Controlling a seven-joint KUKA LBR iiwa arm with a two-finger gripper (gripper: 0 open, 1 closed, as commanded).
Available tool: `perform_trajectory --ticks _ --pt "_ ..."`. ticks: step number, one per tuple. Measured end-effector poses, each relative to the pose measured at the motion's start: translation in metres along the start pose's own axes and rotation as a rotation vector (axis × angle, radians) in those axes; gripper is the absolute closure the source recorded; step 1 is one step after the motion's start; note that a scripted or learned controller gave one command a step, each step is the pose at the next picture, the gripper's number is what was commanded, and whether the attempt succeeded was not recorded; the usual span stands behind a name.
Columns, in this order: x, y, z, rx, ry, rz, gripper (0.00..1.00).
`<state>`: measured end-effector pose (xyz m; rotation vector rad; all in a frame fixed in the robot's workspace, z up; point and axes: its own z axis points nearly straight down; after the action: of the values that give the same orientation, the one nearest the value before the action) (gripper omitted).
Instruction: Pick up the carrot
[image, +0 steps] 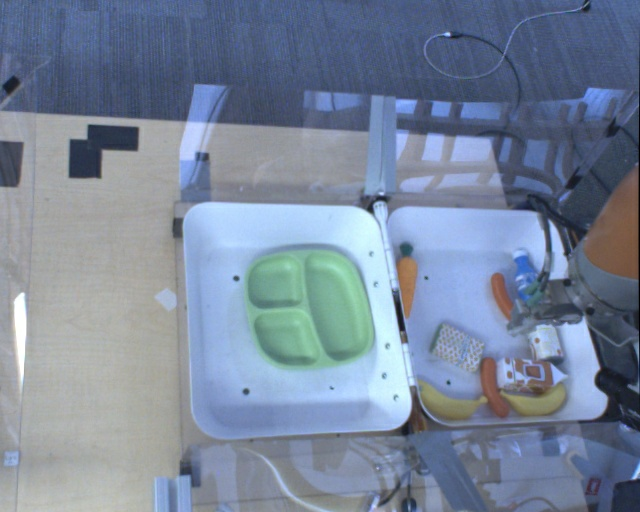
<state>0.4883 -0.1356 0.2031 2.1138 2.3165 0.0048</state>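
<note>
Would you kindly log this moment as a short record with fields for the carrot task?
target: carrot, lying along the left wall of the right bin, untouched
gripper: gripper low over the right bin's right side, far from the carrot
near gripper: blue bottle, orange sausage
front of bin: two bananas, small carton, patterned packet
left bin: green divided tray

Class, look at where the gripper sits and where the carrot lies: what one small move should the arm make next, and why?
Probably a sideways move toward the left wall of the right bin. The carrot lies there against the divider, while the gripper sits at the bin's right side, near a blue bottle and a sausage, nowhere near the carrot.
</note>
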Motion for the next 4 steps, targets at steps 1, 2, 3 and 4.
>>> perform_trajectory --ticks 1,2,3,4 --pt "0.060 0.005 0.019 0.005 0.002 0.480 1.00" --pt "0.079 0.007 -0.019 0.004 0.000 0.873 1.00" --pt "0.151 0.012 0.005 0.007 0.000 0.897 1.00" --pt "0.122 0.029 0.003 0.004 0.001 0.649 1.00"
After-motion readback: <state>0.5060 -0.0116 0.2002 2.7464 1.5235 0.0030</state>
